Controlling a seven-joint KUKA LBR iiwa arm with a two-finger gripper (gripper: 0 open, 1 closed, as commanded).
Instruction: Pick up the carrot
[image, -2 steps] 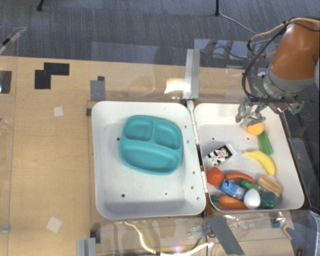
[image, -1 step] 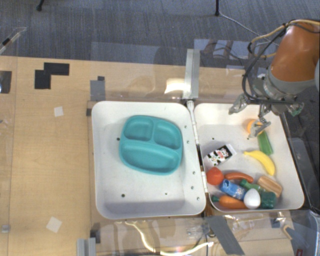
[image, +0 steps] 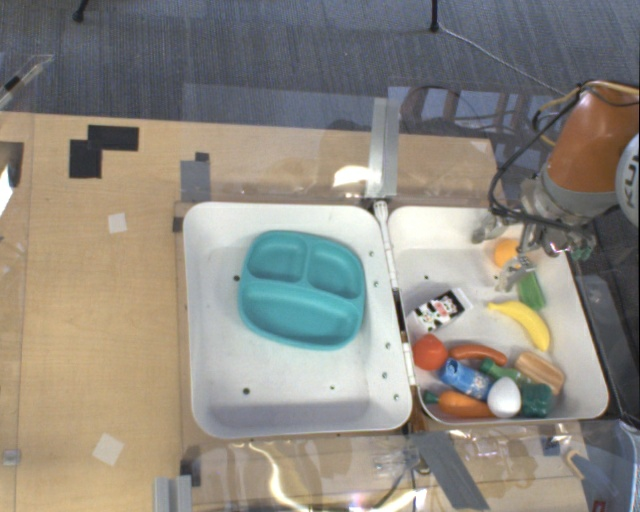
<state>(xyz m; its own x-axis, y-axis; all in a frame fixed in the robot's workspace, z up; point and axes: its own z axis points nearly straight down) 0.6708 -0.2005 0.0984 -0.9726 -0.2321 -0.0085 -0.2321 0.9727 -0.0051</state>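
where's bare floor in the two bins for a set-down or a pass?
Left bin: bare floor rings the teal divided plate, widest toward the near wall. Right bin: bare at its far-left, between the divider and the gripper. Crowded: near right corner, around the carrot, banana and tomato.

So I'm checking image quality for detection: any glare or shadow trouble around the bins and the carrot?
Camera view: bright glare on the clear panel above the bins' divider and along the bottom edge; soft shadow inside the left bin near its front wall; the carrot is evenly lit but crowded among toys; the gripper looks slightly blurred.
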